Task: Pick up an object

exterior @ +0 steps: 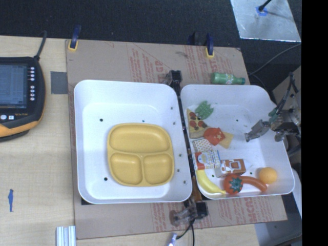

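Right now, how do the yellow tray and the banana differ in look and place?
The yellow tray is wide, flat and split into three compartments; the banana is slim and curved. The tray lies alone in the left bin; the banana lies at the near edge of the right bin, among other toys. Both are yellow.

The gripper (254,132) reaches in low from the right edge, tilted leftward, nothing visible between its jaws.
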Motion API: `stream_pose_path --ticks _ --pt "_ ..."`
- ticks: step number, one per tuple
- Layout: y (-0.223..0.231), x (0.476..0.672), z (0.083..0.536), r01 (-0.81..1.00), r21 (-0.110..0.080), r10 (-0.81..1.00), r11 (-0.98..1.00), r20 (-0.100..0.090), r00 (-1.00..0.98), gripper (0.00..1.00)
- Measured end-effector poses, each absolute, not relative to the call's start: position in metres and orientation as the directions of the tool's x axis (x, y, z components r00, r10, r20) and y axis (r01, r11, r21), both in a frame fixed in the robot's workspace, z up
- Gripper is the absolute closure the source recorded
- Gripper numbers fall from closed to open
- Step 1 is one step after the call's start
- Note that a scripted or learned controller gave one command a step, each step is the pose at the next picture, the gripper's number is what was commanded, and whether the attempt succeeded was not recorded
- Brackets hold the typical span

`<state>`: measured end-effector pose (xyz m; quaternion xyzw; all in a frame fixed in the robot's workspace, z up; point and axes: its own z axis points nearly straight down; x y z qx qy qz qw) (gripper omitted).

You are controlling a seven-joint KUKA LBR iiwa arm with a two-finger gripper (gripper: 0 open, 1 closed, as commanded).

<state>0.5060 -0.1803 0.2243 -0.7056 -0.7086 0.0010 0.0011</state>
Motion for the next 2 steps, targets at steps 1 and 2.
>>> stream_pose_path --ticks 1,2 --pt "-0.118 0.555 0.178 1.000 -0.004 1.000 0.006 0.000 -0.006 0.00" --pt "-0.110 0.602 0.093 1.000 0.001 1.000 0.005 0.000 -0.005 0.00"
